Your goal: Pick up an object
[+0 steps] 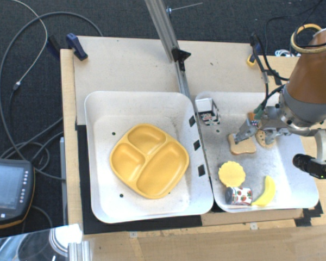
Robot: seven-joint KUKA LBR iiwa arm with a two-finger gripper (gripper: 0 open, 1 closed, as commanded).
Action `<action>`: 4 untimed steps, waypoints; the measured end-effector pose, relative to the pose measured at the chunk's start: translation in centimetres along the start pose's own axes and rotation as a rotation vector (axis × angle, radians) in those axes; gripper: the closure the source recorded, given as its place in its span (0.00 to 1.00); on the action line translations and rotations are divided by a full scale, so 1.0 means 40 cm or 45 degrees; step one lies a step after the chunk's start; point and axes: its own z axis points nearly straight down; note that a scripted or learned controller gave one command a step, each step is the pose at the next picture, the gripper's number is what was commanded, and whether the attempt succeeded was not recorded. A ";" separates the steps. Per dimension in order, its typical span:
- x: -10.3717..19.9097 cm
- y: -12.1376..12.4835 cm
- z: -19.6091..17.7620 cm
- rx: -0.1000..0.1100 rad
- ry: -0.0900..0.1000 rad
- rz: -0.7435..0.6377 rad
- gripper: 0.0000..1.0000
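At the lower edge of the right bin (309, 203), nearest to the camera, three small things lie close together: a banana (266, 191), a small printed can (239, 196) on its side just left of it, and a round yellow cookie-like toy (231, 173) just above the can. They look scattered, as loose things for a picking program to choose from.

A little farther up in the same bin, a tan toast-shaped piece (243, 144) lies flat. The pincer (249, 134) is low over this piece, at its upper edge, with the grey arm (309, 86) coming in from the right of the frame. Whether the fingers are apart or together I cannot tell; the metal parts are too small and overlap the toast. A second brownish piece (267, 138) lies just right of the pincer. I judge that the toast is the thing to be picked, because the pincer is directly at it.

In the left bin (95, 145), a yellow divided plate (149, 160) rests alone in the middle, well apart from the arm.

Farther, a small white box (205, 111) sits at the top left corner of the right bin, and a metal pole (162, 23) goes up from between the bins. The surface (125, 64) is pale board with a blue clamp (77, 46) at its upper left corner. Around it is dark carpet with cables (22, 64), and a control tablet (10, 189) lies at the lower left.
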 end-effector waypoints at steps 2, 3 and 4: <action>-0.062 0.008 -0.238 -0.011 -0.005 -0.001 1.00; 0.049 0.055 -0.238 -0.004 -0.001 -0.008 1.00; 0.236 0.102 -0.311 -0.006 0.002 -0.013 1.00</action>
